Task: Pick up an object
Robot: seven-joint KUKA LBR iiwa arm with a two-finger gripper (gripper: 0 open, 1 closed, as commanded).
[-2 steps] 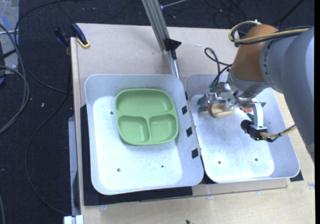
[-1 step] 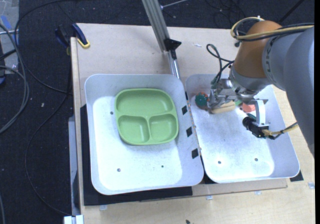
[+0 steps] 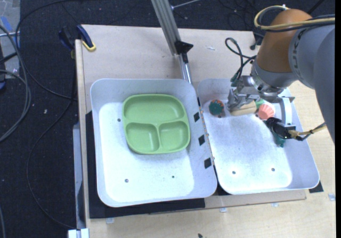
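Leftmost, a white bin (image 3: pixel 133 178) bearing a green divided plate (image 3: pixel 157 123), three compartments, flat on the bin floor toward the back, apart from any tool. Next, across the seam, the right bin (image 3: pixel 256 173), its front half bare. Near its back left corner, a small round teal-and-red thing (image 3: pixel 216 107), lying free. Just beside that, to the right, the gripper (image 3: pixel 241 98), down low over the back of the bin, hanging from the grey arm (image 3: pixel 319 50) with the orange band (image 3: pixel 279 40). Under it, a pale tan block (image 3: pixel 244 107) (touching the tool or merely beneath it, impossible to say). Further right, a pink-orange piece (image 3: pixel 265 110), close against the tool's far side. Whether the tool is set wide or narrow: cannot tell from this angle. Nothing visibly gripped, nothing visibly raised clear of the bin. Judged so: tool down among the candidates, grasp and lift not yet shown done. Likeliest target the tan block, though far from certain.
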